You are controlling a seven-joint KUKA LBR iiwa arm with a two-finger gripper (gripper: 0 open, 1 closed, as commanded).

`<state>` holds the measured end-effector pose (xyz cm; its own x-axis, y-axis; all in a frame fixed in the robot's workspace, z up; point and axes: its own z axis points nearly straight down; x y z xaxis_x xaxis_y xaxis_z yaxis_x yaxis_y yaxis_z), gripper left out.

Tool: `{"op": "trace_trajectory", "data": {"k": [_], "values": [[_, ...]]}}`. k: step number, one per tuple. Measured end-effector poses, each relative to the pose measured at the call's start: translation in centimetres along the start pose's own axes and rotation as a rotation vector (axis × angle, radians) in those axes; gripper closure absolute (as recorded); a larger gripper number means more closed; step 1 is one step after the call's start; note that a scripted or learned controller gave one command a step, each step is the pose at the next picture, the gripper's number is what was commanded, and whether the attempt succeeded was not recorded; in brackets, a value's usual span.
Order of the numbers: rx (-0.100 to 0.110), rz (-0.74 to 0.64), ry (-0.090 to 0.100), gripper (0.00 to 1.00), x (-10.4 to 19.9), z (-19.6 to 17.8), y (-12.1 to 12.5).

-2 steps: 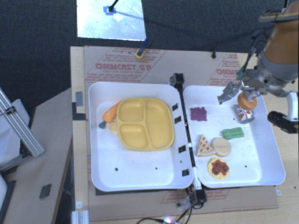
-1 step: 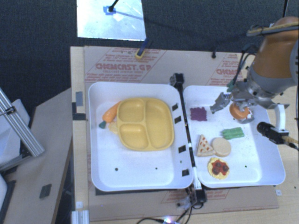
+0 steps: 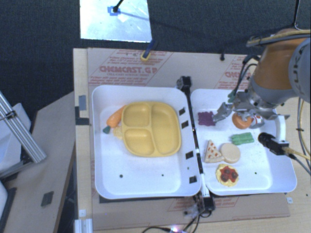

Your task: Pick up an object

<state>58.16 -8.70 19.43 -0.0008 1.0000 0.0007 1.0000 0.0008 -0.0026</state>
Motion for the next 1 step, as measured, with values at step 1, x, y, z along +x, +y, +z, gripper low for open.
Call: {"op": "trace_trajectory", "data": {"k": [1], "values": [[0.000, 0.000, 0.000, 0.00, -0.08, 5.80, 0.85]]}}
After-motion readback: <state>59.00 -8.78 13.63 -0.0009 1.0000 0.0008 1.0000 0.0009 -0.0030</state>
